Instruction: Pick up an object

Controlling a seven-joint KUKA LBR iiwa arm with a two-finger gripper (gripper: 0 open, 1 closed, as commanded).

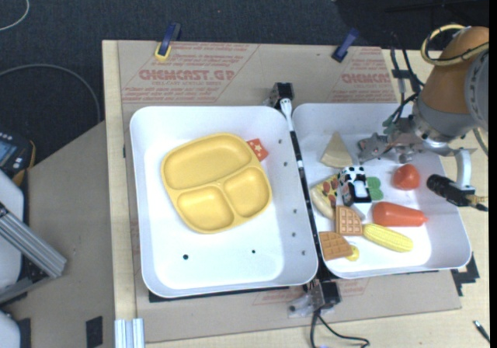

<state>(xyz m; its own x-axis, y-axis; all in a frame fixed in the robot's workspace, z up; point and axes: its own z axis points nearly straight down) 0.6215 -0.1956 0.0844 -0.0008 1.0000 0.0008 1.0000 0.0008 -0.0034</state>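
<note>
My gripper (386,144) hangs low over the back of the right bin (450,249), under the grey arm with its orange band (457,67). It sits just right of a pale cheese wedge (335,151) and just above a red tomato (405,177). Nothing shows in its grasp. In front of it lie a black-and-white cow toy (356,182), a small green piece (375,186), an orange-red carrot (398,214), a yellow corn cob (388,238) and two waffle pieces (349,220).
The left bin (155,261) holds a yellow divided plate (216,182) with a small red-orange piece (258,150) at its back right corner. A black divider rail (299,175) runs between the bins. A black part (453,189) juts in at the right bin's right side.
</note>
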